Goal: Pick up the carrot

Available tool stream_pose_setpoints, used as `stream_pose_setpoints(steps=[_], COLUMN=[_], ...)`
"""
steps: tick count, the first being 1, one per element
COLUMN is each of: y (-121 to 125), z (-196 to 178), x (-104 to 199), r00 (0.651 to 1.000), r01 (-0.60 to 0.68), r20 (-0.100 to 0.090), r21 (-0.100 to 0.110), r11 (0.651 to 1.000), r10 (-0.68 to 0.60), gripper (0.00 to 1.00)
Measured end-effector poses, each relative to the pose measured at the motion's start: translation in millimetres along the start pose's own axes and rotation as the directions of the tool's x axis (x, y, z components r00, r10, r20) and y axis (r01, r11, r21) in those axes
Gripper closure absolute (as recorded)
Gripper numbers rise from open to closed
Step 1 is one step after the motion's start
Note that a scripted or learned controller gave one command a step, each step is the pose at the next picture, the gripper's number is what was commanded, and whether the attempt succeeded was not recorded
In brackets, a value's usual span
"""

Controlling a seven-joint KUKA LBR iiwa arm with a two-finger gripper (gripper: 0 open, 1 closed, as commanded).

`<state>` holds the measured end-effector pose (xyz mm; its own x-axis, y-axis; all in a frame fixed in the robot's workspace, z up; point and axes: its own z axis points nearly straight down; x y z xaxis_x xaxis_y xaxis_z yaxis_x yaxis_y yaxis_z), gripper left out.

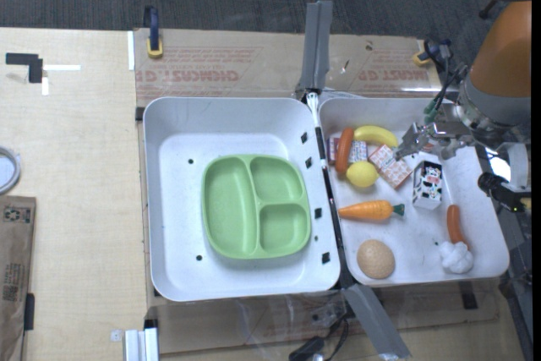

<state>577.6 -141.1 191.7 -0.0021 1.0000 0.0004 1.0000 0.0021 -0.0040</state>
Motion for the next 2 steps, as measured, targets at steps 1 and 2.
stream_pose_setpoints(steps=[1, 2], y=[-82, -29], z=[101, 101], x=[29, 15], r00=[0.997, 0.963], r01=[-0.083, -0.269], r20=[-0.001, 0.000], r21=[0.000, -0.002], r11=[0.997, 0.963], r10=[0.083, 0.269], gripper=[0.00, 0.00])
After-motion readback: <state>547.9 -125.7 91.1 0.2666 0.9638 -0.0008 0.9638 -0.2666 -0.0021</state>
